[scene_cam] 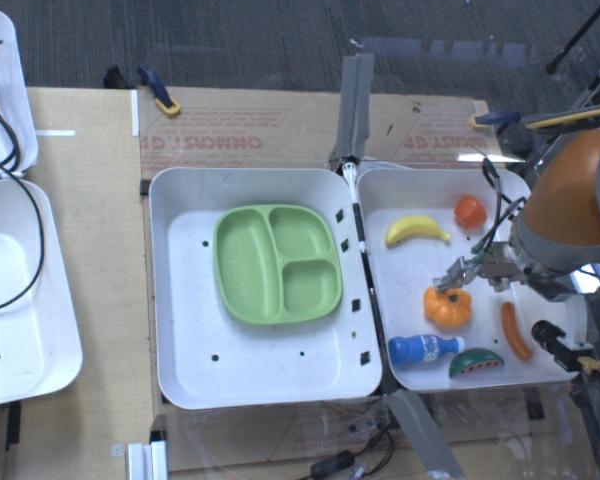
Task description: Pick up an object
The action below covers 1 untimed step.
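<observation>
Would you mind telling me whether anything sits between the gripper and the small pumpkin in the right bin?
Nothing visible does. The gripper hangs directly over the pumpkin, at its stem; the banana and blue bottle lie off to the sides.

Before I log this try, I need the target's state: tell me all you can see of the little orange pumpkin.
The orange pumpkin is small, round and glossy, like plastic, with a dark stem on top. It sits upright on the floor of the right bin, near the middle, below the banana and above the blue bottle. The hand hovers at its upper edge; contact is unclear.
</observation>
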Available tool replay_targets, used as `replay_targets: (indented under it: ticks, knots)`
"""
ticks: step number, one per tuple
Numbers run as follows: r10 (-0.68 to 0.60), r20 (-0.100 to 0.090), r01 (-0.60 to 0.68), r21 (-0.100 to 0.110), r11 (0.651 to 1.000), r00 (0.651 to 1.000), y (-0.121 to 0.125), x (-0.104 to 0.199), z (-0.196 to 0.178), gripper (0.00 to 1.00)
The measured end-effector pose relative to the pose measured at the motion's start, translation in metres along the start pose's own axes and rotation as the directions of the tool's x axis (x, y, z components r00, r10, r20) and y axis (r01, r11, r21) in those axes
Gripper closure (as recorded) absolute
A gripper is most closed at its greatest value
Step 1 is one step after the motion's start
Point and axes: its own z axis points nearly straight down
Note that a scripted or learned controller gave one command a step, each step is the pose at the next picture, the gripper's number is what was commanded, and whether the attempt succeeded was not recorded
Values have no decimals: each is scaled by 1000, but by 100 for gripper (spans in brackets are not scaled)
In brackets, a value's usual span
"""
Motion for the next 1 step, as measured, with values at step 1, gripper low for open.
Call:
replay_targets:
  ticks: [1]
  knots:
    - [-110,-6,110,23,994,994,-3,53,19,0]
